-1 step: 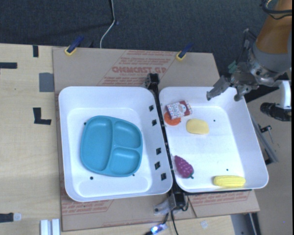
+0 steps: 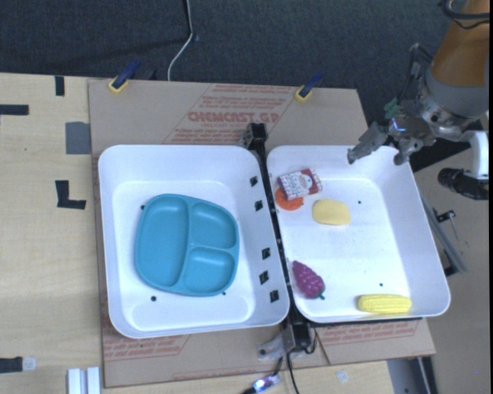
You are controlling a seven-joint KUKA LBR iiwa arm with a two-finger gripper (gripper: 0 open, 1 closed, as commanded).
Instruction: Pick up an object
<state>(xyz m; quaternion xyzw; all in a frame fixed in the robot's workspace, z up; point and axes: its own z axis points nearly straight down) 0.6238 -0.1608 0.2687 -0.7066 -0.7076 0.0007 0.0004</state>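
- Gripper (image 2: pixel 380 149) hangs above the right bin's (image 2: pixel 419 212) far rim, its two fingers spread and gripping nothing.
- Smooth yellow lump (image 2: pixel 331 213), knobbly purple grapes (image 2: pixel 307 279) and ridged yellow corn (image 2: pixel 384 304) lie in that bin; a red-and-white packet (image 2: pixel 297 185) is too blurred to identify.
- Glossy blue divided plate (image 2: pixel 186 245) fills the left bin (image 2: pixel 115 171).
- Arm (image 2: pixel 460 56) is cut off at right.

Dark blue fabric backdrop (image 2: pixel 82 15) behind; light wooden bench (image 2: pixel 33 220); cardboard sheet (image 2: pixel 222 113) with clamps.

Blue divided plate (image 2: pixel 186 245) — in left bin (image 2: pixel 115 171).
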